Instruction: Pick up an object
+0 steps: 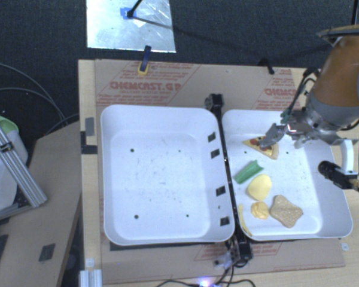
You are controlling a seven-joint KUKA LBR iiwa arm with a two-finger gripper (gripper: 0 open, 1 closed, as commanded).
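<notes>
Nothing is looking lifted yet. In the right bin [332,220] all the toy foods are lying on the floor: a pizza slice [264,149] near the back, a green piece [248,172] just in front of it, a round yellow piece [259,187] touching or just beside the green one, a small yellow lump [259,210] nearer the front wall, and a piece of toast [285,211] just beside that lump. The left bin [161,172] is sitting beside it on the tabletop [185,79].

The arm [341,82] is reaching in from the right, and the claw [270,137] is hanging low over the back of the right bin, its tip overlapping the upper edge of the pizza slice. By my reading, the pick is at the stage of closing in on that slice: the approach is largely made, while the grip and the lift are both remaining to be done.

How the claw is standing, I cannot tell; the tip is showing as a dark, blurred shape against the slice. Whether it is touching the slice or hovering just above is also unclear from this slanted angle. The slice is appearing flat on the bin floor, so I am judging it as not held.
</notes>
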